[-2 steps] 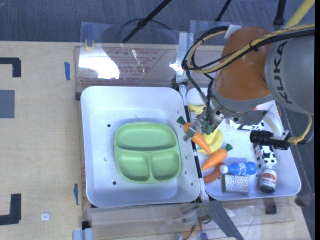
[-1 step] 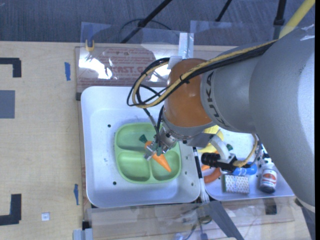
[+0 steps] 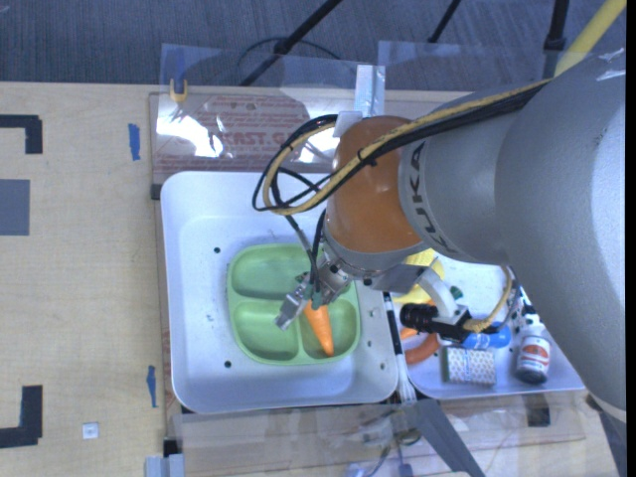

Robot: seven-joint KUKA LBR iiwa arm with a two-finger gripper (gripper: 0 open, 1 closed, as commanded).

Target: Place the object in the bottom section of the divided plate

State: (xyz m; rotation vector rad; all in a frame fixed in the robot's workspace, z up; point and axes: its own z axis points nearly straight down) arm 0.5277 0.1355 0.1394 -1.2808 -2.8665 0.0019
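Note:
A green divided plate (image 3: 260, 318) lies in the left white bin (image 3: 194, 266), with one long section at the top and two smaller ones below. An orange carrot (image 3: 321, 332) rests tilted in the lower right section, its upper end right under my gripper (image 3: 304, 306). The gripper hangs low over the middle of the plate, at the ridge between the sections. The orange wrist band (image 3: 373, 192) and the grey arm (image 3: 517, 177) hide the plate's upper right rim. Whether the carrot is gripped or only touching is unclear from this angle.
The right bin (image 3: 556, 378) holds several small items: a white mesh piece (image 3: 469, 366), a bottle with a red label (image 3: 534, 356), a blue object (image 3: 485, 339) and a black part (image 3: 418, 318). Cables (image 3: 288, 182) loop over the left bin's back.

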